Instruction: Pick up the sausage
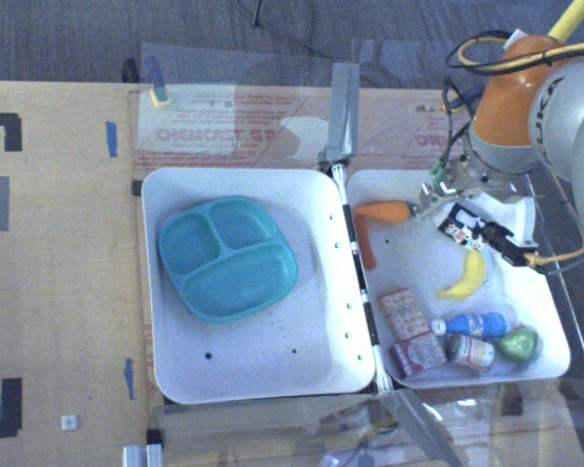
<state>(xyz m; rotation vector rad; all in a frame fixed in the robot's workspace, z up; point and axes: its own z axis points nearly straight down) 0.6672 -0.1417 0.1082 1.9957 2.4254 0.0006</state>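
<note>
Two shallow white bins (165, 261) sat side by side on the bench. The left one held a single teal plastic plate (227, 257), rounded and split into three compartments. The right bin carried the clutter: one sausage (366, 245), a slim reddish-brown stick lying against the bin's left wall; one orange carrot (383, 212) just beyond it at the far edge; one curved yellow banana (466, 276); two small printed cartons (404, 312); one bottle with a blue cap (475, 323); one metal can (472, 352); one glossy green fruit (517, 342). The gripper (436, 195) hung at the carrot's right tip, apart from the sausage; whether its fingers were spread or clenched, I couldn't tell
</note>
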